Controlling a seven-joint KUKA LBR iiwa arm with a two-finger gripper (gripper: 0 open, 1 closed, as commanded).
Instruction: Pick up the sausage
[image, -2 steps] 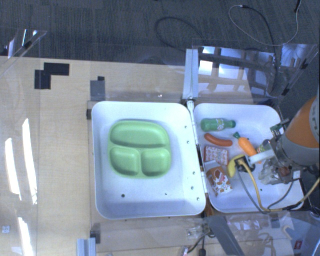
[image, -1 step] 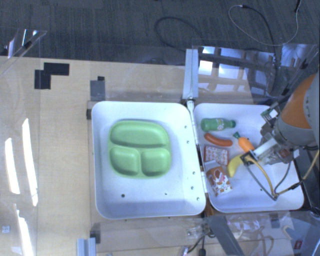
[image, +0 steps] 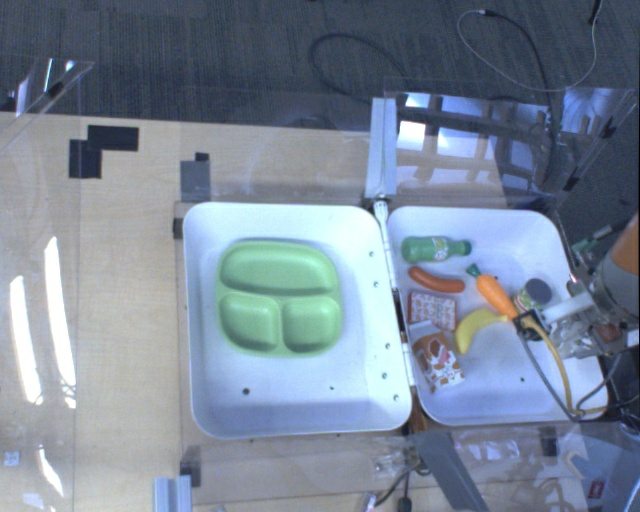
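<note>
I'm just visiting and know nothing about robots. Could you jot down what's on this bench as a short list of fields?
left bin: holds a green divided plate
right bin: holds the food items
sausage: lies free, just below the green bottle
carrot: right of the sausage
banana: below the carrot
snack packets: near the bin's left wall
gripper: at the right bin's right edge, apart from the sausage

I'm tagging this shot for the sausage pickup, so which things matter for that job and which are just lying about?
For the job:
orange-red sausage
arm's gripper

Lying about:
green plastic bottle
orange carrot
yellow banana
red-and-white packet
brown-printed snack bag
green divided plate
</note>
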